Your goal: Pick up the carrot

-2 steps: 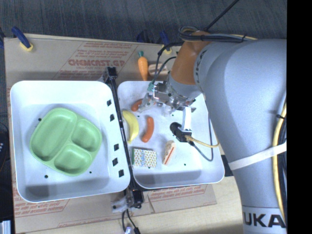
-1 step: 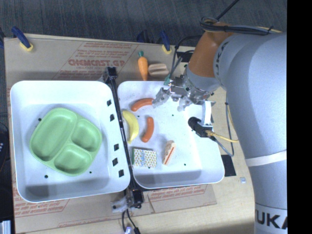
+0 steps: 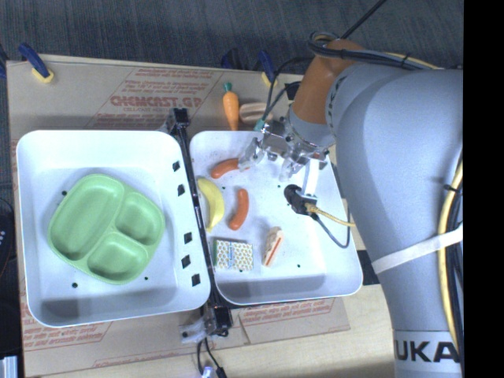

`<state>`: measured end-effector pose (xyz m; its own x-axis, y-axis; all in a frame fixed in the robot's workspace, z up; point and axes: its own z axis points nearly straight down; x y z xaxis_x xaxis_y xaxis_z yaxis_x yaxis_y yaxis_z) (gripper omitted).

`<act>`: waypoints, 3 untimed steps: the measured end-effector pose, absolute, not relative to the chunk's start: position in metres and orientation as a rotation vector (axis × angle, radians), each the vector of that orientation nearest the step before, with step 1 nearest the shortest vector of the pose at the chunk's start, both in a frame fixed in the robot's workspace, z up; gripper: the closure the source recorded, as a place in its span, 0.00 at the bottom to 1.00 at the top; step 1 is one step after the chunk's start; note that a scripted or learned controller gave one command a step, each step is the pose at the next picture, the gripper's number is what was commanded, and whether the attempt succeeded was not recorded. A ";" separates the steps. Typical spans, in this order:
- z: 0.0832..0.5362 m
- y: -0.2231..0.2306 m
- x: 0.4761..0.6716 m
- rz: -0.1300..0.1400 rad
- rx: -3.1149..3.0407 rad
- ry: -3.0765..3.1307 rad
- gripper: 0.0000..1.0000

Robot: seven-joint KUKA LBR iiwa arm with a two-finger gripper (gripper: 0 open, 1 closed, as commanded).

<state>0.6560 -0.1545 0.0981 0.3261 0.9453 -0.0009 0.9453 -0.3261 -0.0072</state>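
The arm (image 3: 409, 203) is the nearest thing to the camera; its big grey body covers the right part of the view, and the orange band is just above the wrist. At its end the gripper (image 3: 272, 150) hangs over the back part of the right bin (image 3: 335, 278). Whether it is apart or together I cannot tell, because the metal parts there are small and mixed with cables. Nothing is seen held in it.

The carrot (image 3: 230, 109) is not inside any bin. It lies on the cardboard (image 3: 142, 93), just behind the back rim of the right bin, close to the corner where the two bins meet. Its long axis runs nearly from front to back of the view, green top away from the bin, thick orange end toward the rim.

From the gripper, the carrot lies to the left and further back, across the bin rim. So I judge the coming move must lift over this rim and go back-left, with the jaws closing across the thin width of the carrot.

In the right bin, in front of the gripper, lie two sausages (image 3: 239, 209), a banana (image 3: 211, 201), and some small packets. The green plate (image 3: 106, 228) sits in the left bin, well apart from the carrot.
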 end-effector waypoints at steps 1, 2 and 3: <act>0.093 -0.131 0.654 0.024 -2.894 -1.187 0.00; 0.209 -0.100 0.638 0.002 -2.959 -1.046 0.00; 0.091 -0.161 0.644 0.010 -3.119 -0.323 0.00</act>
<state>0.6439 -0.1610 0.0909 0.9787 0.2051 -0.0059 0.2050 -0.9787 -0.0061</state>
